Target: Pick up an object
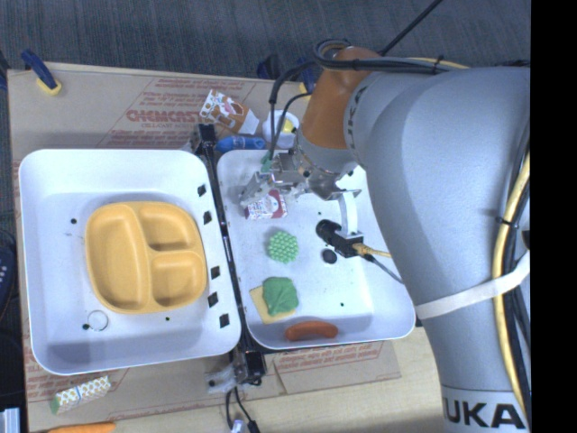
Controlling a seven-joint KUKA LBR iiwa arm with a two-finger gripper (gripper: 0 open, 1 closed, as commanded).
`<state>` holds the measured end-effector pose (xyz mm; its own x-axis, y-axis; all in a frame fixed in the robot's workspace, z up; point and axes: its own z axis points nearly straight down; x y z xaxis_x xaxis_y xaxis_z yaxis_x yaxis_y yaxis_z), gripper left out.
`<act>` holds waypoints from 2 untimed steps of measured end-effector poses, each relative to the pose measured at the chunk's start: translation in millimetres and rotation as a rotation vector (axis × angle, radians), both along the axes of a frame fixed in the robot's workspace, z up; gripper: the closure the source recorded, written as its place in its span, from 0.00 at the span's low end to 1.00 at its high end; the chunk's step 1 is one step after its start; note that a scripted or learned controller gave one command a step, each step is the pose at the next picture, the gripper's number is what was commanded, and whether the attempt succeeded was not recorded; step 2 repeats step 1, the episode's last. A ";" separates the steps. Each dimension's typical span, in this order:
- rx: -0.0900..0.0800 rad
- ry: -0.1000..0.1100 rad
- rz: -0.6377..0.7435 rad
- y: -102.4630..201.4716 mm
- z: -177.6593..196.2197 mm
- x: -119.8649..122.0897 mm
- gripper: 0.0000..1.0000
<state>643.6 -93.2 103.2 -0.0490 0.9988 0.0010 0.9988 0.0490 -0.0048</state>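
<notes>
My gripper [269,184] hangs low over the far end of the right bin [388,309]. Its metal tip is just above a small red and white carton [265,208] and seems to touch the carton's top edge. Nearer the camera in the same bin lie a green bumpy ball [282,246], a green leaf on a yellow slice [278,297] and an orange-red sausage [311,331]. The orange wrist band [329,106] and the grey arm cover the bin's right side.
A yellow divided plate [144,255] sits in the left bin [36,242]. A black part with a cable [335,235] juts over the right bin floor. Outside the bins lie a small carton [222,109], a blue clamp [41,71] and a wrapped packet [81,392].
</notes>
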 end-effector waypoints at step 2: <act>-0.001 -0.007 0.132 22.0 143.4 13.8 1.00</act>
